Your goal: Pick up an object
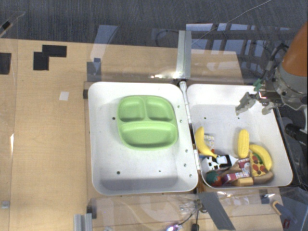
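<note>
Presently the grey two-finger gripper (255,104) is seen with jaws spread and empty, at one o'clock in the right white bin (216,102). Below, at five o'clock, the yellow plastic corn cob (243,143) is crowded by the yellow toy banana (262,156); a pinch between neighbours is risked.

The arm (296,66) is cut off by the right edge; heaped toys (231,174) overlap, partly hidden

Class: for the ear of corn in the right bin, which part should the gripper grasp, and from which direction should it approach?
Grasp the corn across its narrow middle, coming straight down. It lies flat with bare bin floor on its left, but the banana sits close on its right, so that finger has little room.
</note>
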